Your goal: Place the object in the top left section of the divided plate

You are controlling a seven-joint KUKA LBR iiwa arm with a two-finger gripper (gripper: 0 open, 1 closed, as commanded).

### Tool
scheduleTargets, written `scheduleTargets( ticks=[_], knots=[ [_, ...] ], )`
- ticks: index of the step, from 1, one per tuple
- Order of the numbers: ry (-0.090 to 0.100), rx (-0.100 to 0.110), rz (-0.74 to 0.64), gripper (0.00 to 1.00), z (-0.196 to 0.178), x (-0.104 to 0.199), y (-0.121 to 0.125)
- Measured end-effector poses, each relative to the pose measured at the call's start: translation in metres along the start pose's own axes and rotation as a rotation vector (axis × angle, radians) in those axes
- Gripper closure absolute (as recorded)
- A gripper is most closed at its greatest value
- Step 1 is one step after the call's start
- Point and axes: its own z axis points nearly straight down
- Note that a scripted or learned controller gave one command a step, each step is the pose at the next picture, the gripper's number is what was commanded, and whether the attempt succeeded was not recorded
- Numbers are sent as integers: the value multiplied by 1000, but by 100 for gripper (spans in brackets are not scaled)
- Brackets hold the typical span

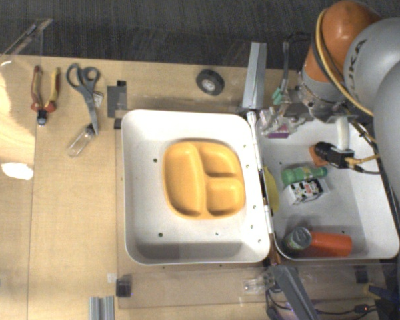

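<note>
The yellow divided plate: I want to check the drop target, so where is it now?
In the camera view, the yellow divided plate lies in the middle of the left white bin, left of the right bin's green bottle.

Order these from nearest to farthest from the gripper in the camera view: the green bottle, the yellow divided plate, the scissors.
From the gripper at the right bin's top left corner:
1. Green bottle, in the right bin, just below the gripper.
2. Yellow divided plate, in the left bin's middle.
3. Scissors, on the bench, far left.
</note>
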Motion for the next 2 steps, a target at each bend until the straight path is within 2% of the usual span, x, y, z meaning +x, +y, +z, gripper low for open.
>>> scheduleTargets(
  ticks=[1,2],
  knots=[
    [2,-10,-2,100,-3,102,-14],
    [1,-10,-2,0,-3,102,-14]
  ],
)
